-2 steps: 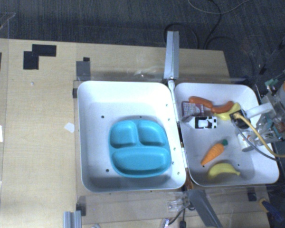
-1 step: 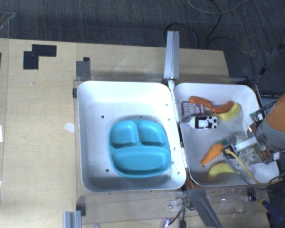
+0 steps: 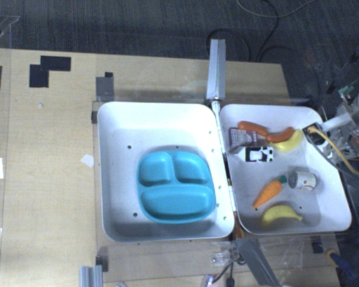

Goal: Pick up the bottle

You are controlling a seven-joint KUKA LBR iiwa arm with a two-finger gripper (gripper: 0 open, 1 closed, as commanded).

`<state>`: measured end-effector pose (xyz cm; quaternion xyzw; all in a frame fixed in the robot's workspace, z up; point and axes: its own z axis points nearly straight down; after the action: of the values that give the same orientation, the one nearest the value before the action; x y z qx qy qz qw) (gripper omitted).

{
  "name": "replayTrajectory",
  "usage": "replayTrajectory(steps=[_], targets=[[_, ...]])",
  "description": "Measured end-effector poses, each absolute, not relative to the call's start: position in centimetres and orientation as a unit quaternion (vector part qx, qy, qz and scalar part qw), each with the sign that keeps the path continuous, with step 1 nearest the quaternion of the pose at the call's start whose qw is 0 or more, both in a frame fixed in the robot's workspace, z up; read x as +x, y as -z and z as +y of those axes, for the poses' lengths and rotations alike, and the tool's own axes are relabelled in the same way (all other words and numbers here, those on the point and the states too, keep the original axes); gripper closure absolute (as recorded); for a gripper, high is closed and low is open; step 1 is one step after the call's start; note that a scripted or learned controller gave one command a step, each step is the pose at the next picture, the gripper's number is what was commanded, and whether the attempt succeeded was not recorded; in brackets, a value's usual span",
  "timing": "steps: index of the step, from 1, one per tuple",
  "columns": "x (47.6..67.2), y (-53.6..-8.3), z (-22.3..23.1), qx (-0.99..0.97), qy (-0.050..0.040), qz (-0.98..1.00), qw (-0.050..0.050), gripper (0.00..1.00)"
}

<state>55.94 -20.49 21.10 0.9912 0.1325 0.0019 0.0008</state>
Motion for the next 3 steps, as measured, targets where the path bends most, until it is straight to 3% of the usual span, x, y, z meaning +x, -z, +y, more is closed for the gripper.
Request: replayTrajectory(steps=[1,2,3], targets=[[55.9,-21.1,-20.5,0.991,-0.0015,0.133,0.001,0.0],[54.1,-30.8,-17.4,0.989,-0.0024,0.151,0.001,0.0],[60.8,-18.3,-20.5,0.995,-0.0003,0.104,0.0,0.0]])
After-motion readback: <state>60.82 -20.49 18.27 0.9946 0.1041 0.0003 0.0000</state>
